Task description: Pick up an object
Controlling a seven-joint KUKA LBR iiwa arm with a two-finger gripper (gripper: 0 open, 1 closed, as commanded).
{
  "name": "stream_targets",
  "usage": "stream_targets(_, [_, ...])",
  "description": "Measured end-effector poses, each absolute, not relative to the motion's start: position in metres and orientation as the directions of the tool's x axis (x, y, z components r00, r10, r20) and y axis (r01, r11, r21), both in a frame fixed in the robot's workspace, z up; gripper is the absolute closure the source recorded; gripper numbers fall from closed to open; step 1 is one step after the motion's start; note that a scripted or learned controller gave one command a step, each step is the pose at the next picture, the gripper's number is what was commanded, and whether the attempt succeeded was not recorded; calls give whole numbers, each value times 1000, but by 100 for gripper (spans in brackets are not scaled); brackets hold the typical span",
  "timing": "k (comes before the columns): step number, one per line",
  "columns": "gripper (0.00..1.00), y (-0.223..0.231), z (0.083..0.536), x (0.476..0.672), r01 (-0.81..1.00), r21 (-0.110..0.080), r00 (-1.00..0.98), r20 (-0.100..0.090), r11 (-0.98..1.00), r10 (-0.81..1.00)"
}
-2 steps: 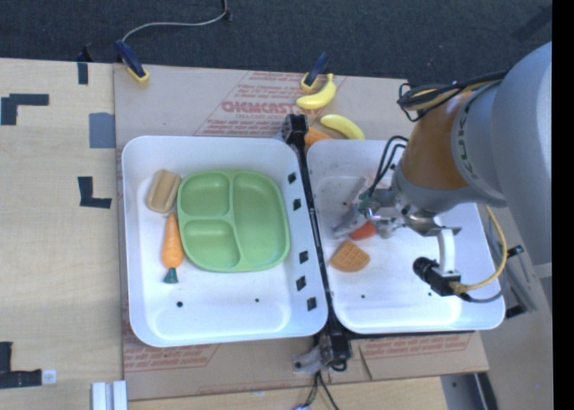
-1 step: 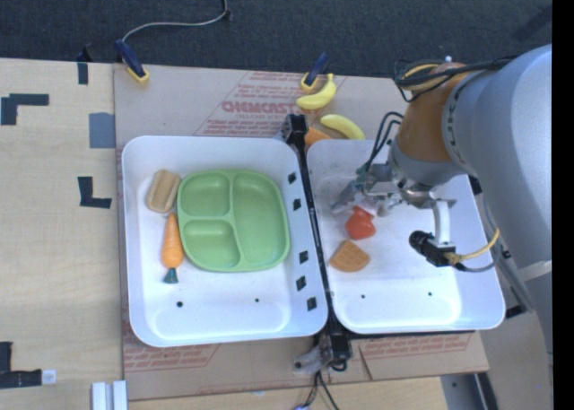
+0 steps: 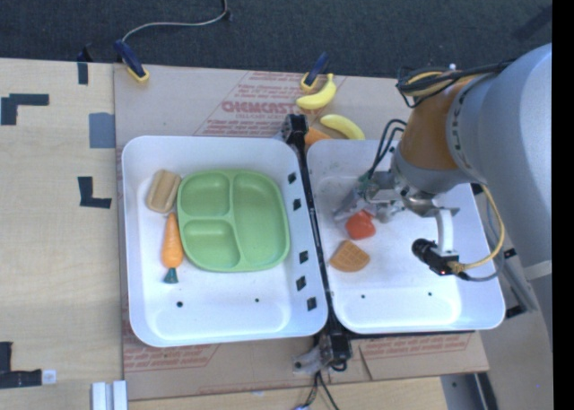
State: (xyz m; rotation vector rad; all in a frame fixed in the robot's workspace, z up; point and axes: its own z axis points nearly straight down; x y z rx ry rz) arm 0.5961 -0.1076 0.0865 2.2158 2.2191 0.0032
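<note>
In the left bin (image 3: 143, 309) a green tray (image 3: 235, 220) has bread (image 3: 163, 191) and a carrot (image 3: 171, 242) to its left. Right of that tray, the gripper (image 3: 356, 211) touches a red object (image 3: 360, 226); its grip cannot be judged, a waffle (image 3: 349, 257) just below

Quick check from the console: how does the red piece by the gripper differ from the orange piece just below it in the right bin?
The red piece is smaller and rounder; the orange piece is wider, fan-shaped and looks ridged. The red piece lies right at the gripper, while the orange piece sits apart from it, nearer the bin's front. Colour differs too: bright red against tan-orange. Both lie on the floor of the right bin, close to the divider.
</note>
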Motion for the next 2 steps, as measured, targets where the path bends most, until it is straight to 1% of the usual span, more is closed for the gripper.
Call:
stream_targets(1, [0, -100, 87, 581, 1000, 5, -1, -3, 1, 1000])
stream_targets(2, [100, -101, 97, 581, 1000, 5, 0, -4, 0, 1000])
